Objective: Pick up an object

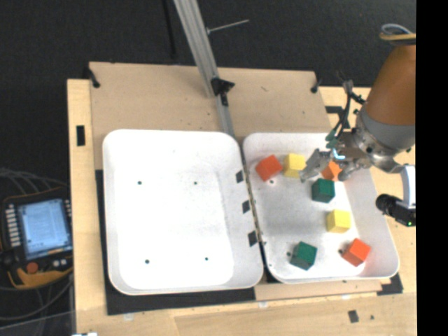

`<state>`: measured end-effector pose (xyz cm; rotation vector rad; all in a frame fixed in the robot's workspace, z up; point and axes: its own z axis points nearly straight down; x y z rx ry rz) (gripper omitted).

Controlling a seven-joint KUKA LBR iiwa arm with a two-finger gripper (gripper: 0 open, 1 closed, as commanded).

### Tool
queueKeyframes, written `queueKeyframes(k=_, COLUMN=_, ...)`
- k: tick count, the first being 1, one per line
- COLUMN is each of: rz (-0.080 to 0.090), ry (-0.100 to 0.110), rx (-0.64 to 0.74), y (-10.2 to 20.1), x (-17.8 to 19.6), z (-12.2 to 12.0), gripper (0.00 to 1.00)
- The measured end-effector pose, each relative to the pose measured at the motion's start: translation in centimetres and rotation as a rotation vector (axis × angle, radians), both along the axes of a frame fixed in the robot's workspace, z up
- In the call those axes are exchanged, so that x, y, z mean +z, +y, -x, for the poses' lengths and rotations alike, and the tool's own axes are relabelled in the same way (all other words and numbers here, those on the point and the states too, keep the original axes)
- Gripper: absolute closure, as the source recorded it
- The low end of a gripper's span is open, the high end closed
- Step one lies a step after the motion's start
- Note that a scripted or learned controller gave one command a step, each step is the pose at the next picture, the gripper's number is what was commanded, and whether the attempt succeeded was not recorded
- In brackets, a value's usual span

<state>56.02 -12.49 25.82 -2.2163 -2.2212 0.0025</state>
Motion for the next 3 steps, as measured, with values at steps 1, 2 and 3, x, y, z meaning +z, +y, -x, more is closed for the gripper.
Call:
queueKeyframes(k=1, rz=0.001, ry=-0.005, rx=-0.001, y=0.0, x=0.2, z=-0.1, gripper=0.00)
queueKeyframes(k=2, rz=0.003, ry=0.001, rx=-0.004, y=-0.4, x=-5.8, z=-0.6, gripper=0.00)
queueKeyframes(k=3, rz=0.003, ry=0.000, rx=-0.006, y=-0.4, x=-10.2, z=-1.1, gripper=0.00)
